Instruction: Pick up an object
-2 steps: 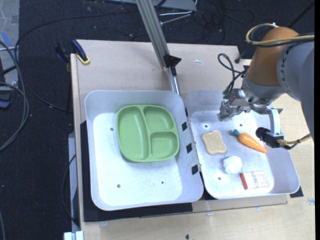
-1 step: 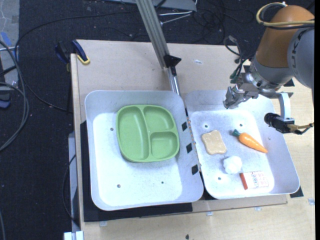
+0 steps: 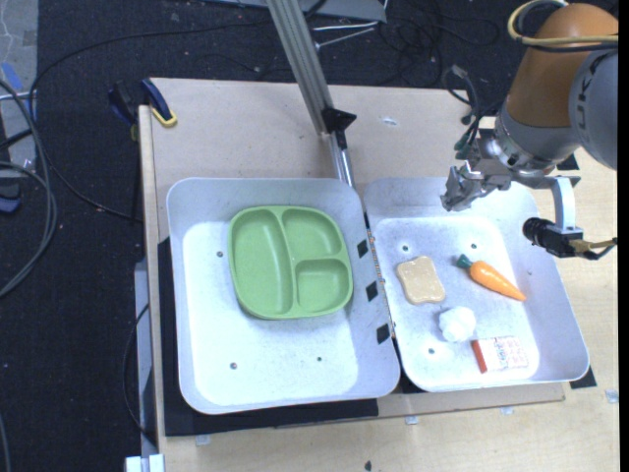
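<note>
On the wooden worktop (image 3: 246,106), 2 shallow white bins sit side by side. The left bin (image 3: 197,362) holds a green divided plate (image 3: 291,262) with 3 compartments, lying slightly toward 12 o'clock of the bin's middle. The right bin (image 3: 560,332) holds 4 things: a tan toast slice (image 3: 421,280) near its centre; a white ball-like lump (image 3: 457,323) at 5 o'clock of the toast, close by; a small red and white carton (image 3: 502,353) at 4 o'clock of the lump; and a toy carrot (image 3: 492,278) at 3 o'clock of the toast, its green end pointing left. The gripper (image 3: 458,195) hangs over the bin's 12 o'clock edge, apart from all 4 things, and holds nothing; whether it is spread or closed I cannot tell.
</note>
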You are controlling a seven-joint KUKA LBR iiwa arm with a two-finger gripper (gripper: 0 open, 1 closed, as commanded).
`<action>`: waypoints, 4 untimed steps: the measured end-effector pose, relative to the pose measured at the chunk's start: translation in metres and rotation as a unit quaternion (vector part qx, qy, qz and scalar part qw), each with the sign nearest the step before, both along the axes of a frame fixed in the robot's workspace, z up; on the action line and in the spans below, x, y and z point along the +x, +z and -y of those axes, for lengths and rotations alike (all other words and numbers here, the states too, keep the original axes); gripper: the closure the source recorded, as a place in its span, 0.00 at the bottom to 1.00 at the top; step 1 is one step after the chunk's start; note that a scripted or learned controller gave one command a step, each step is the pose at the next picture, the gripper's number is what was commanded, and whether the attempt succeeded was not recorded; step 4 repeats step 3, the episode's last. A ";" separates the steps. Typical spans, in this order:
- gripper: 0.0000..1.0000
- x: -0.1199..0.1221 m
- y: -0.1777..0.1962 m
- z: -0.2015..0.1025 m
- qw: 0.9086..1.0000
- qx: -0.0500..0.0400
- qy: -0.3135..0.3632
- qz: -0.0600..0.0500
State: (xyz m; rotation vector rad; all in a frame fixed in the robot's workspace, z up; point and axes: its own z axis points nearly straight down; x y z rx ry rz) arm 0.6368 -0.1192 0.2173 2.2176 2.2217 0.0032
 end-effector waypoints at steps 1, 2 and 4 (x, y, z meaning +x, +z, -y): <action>1.00 -0.013 -0.006 -0.052 1.000 0.001 0.002 -0.002; 1.00 -0.024 0.004 -0.115 1.000 0.001 0.003 -0.002; 1.00 -0.028 0.013 -0.178 1.000 0.001 0.004 -0.001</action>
